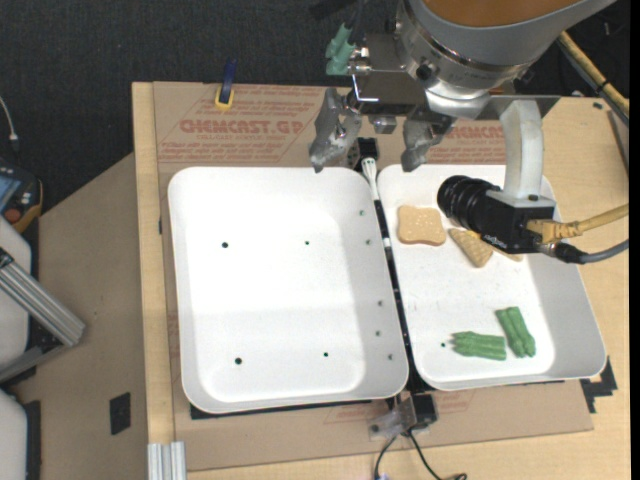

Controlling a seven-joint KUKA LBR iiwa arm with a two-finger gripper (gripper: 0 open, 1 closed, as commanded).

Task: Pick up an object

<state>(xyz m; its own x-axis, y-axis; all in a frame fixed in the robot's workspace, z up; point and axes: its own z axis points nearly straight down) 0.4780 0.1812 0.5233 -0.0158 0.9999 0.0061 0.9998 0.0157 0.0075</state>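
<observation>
Lying crosswise (long axis left-right) green bean [479, 345]; gripper [372, 150] spread, holding nothing.

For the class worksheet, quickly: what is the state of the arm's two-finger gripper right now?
Two-finger metal gripper: open, fingers spread apart, nothing between them, poised above the far edge where the two shallow white bins meet.
</observation>
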